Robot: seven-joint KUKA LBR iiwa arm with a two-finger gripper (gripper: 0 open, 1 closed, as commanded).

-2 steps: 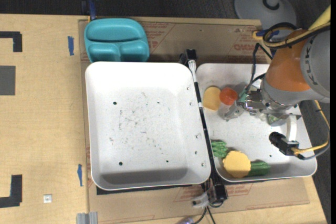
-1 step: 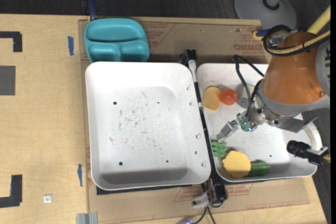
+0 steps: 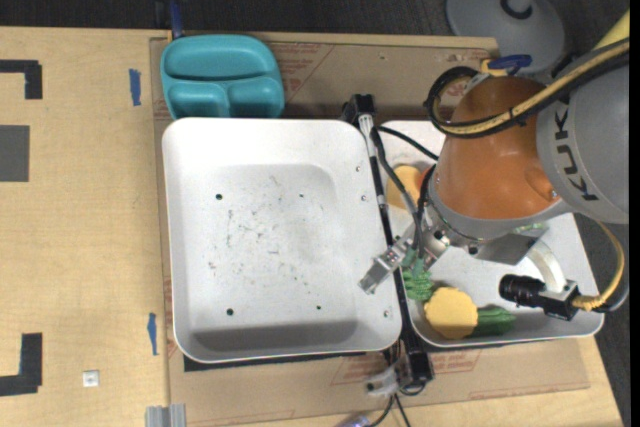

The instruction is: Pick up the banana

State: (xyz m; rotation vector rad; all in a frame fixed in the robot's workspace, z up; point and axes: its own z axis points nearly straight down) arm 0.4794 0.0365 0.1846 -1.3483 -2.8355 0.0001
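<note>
Your tool (image 3: 400, 260): low in the right bin (image 3: 570, 245), can't tell its grip | banana (image 3: 407, 185): yellow, partly hidden under your arm | corn toy (image 3: 465, 315): bottom right.

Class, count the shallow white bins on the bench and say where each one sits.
2. The left bin lies in the middle of the view, below the teal tray. The right bin adjoins it, largely covered by the arm.

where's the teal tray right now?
The teal tray sits on the bench just behind the left bin, touching its far rim.
</note>
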